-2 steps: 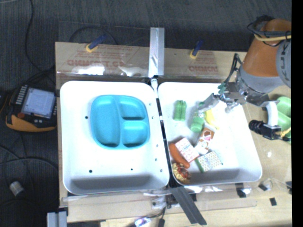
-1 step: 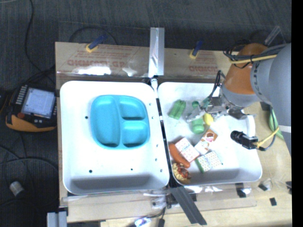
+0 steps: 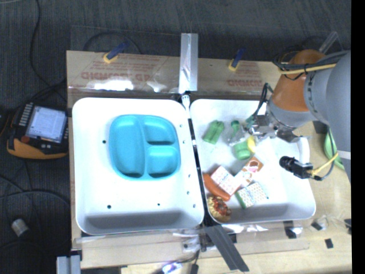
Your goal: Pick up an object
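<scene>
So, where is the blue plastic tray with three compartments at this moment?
In the camera view, the blue plastic tray with three compartments lies inside the left white bin, toward its upper middle, apart from the cluttered right white bin.

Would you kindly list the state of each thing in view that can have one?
Blue plastic divided tray: lying flat in the left white bin, compartments bare.
Green plastic cylinder: lying on its side in the right white bin.
Small patterned cartons: tumbled together, touching.
Gripper: low in the right bin beside a yellow-green piece; grip unclear.
</scene>
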You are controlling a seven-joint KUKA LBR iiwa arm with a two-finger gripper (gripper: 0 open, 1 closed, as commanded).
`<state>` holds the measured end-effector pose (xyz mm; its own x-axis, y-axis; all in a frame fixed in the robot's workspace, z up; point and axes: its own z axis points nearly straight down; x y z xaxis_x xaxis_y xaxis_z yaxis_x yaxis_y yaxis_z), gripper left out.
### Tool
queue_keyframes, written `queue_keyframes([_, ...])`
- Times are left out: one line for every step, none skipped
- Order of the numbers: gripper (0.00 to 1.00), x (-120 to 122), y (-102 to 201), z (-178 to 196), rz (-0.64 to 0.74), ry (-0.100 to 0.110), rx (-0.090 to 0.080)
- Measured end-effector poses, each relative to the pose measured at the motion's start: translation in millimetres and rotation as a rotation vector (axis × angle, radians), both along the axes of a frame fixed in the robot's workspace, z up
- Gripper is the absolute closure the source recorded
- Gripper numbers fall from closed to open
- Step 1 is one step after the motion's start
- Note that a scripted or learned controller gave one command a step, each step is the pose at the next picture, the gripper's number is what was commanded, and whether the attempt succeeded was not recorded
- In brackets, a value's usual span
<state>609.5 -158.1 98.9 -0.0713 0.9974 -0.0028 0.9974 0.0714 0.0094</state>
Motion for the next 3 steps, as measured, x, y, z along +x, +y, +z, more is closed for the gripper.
queue_keyframes([1.0,-1.1,-5.7,-7.2,-0.159,-0.003,0.004])
queue_keyframes([1.0,38.9,-19.2,119.3,-0.674,0.012,-0.001])
queue_keyframes([1.0,-9.5,36.6,122.7,-0.567,0.013,0.001])
